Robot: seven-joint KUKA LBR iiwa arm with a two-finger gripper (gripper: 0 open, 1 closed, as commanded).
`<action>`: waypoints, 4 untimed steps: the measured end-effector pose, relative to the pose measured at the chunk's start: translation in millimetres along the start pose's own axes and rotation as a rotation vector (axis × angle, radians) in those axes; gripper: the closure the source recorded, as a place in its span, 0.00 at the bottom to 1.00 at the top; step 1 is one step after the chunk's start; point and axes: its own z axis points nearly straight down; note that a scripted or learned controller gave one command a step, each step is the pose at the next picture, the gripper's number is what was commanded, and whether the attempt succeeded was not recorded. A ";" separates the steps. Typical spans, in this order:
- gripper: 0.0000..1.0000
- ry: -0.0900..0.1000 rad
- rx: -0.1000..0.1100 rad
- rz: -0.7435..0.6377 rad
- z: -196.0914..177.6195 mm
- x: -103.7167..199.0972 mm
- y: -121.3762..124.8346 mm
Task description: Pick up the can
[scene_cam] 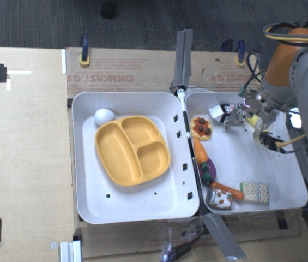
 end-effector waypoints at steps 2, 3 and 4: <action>0.00 0.003 -0.099 0.128 -18.9 33.3 -18.1; 1.00 -0.001 -0.100 0.130 -31.8 30.8 -17.9; 0.00 0.003 -0.106 0.127 -32.3 33.8 -16.9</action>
